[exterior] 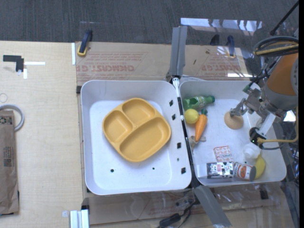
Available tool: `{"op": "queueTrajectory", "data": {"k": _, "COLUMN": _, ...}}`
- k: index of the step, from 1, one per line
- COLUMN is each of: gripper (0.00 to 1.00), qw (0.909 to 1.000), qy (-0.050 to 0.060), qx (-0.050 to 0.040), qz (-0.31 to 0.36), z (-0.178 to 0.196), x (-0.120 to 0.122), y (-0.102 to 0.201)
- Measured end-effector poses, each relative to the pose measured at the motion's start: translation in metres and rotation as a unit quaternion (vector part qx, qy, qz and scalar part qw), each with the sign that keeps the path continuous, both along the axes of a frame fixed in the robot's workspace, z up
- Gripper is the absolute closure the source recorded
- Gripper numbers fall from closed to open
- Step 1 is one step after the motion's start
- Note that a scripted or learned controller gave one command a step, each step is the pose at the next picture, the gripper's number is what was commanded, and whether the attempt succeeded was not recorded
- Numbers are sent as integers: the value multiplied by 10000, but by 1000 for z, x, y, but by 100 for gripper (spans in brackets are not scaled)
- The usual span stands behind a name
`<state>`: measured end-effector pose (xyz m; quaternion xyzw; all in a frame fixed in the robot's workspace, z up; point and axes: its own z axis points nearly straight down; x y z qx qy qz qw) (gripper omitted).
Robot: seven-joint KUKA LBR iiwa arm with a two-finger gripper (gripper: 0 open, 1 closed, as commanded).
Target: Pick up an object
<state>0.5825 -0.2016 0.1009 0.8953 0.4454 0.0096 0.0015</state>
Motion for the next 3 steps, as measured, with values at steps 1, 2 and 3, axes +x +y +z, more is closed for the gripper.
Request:
{"op": "queueTrajectory", "data": {"k": 1, "gripper": 0, "qw": 9956, "qy": 94, "qx": 40, "qz": -934, "z": -6, "x": 22, "y": -1}}
{"op": "queueTrajectory", "data": {"k": 2, "gripper": 0, "qw": 9928, "qy": 102, "qx": -25, "qz": -1194, "z": 53, "x": 29, "y": -12}}
{"op": "queueTrajectory", "data": {"k": 3, "gripper": 0, "qw": 9969, "qy": 104, "qx": -32, "qz": -785, "z": 83, "x": 21, "y": -10}}
